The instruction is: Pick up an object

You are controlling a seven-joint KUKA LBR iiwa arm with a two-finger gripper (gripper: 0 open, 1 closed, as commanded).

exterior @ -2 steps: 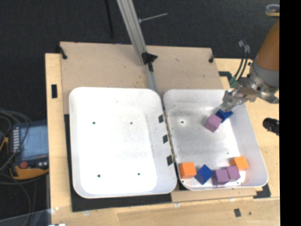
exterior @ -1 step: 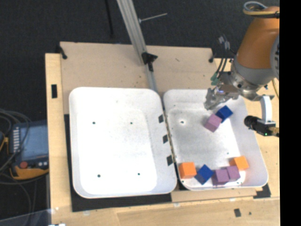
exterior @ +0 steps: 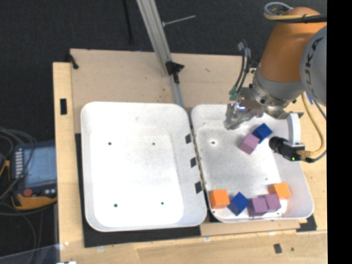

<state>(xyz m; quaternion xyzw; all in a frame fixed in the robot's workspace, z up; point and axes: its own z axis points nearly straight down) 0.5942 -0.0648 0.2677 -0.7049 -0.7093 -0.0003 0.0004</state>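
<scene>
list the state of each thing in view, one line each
end effector: over the right bin's far edge, nothing seen in it
right bin: holds seven blocks
upper blue block: touching the upper purple block
left orange block: at the near wall, beside the lower blue block
left bin: lying flat

Two white bins are shown; two blue blocks, three purple blocks and two orange blocks are counted.
</scene>
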